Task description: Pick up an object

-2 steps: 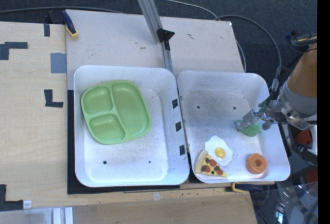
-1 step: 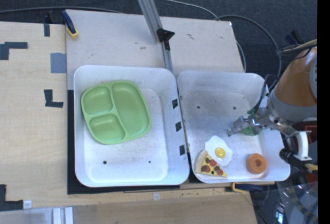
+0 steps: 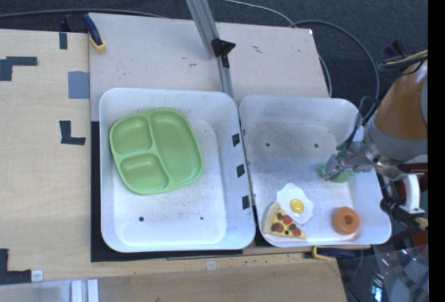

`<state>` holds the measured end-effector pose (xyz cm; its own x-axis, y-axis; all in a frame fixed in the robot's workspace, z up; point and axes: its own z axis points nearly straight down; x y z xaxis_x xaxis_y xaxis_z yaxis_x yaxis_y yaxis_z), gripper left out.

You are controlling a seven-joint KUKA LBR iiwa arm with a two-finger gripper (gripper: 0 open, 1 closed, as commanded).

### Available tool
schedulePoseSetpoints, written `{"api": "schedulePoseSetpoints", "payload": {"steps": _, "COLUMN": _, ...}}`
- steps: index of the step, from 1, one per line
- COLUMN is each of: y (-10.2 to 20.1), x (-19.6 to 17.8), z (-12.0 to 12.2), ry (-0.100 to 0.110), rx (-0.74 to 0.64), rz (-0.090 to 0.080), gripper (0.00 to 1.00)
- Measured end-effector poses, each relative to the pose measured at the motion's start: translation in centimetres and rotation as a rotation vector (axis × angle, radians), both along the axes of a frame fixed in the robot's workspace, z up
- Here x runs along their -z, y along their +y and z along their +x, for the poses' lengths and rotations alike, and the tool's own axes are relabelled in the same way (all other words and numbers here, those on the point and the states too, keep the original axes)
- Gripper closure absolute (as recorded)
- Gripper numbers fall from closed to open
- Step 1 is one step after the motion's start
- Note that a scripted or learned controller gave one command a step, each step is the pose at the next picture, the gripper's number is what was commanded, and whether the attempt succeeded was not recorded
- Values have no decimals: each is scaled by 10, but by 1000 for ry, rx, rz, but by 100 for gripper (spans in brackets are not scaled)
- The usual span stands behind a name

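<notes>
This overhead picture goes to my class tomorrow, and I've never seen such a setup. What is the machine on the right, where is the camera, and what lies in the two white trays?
The camera is fixed above a bench and looks down at a slant. The grey and orange shape on the right is a robot arm, reaching in from that side. At its end is a two-finger gripper, low over a small green object in the right bin; whether it grips that object is too small to tell. Nearer the front of that bin lie a toy fried egg, a toy pizza slice and an orange doughnut. The left bin holds a green divided plate. The arm's job is to pick something up.
</notes>
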<state>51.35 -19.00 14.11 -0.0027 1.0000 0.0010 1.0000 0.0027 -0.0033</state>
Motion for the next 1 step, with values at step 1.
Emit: {"api": "schedulePoseSetpoints", "payload": {"steps": 1, "y": -3, "x": -45, "z": -6, "ry": -6, "rx": 1, "rz": -2, "gripper": 100}}
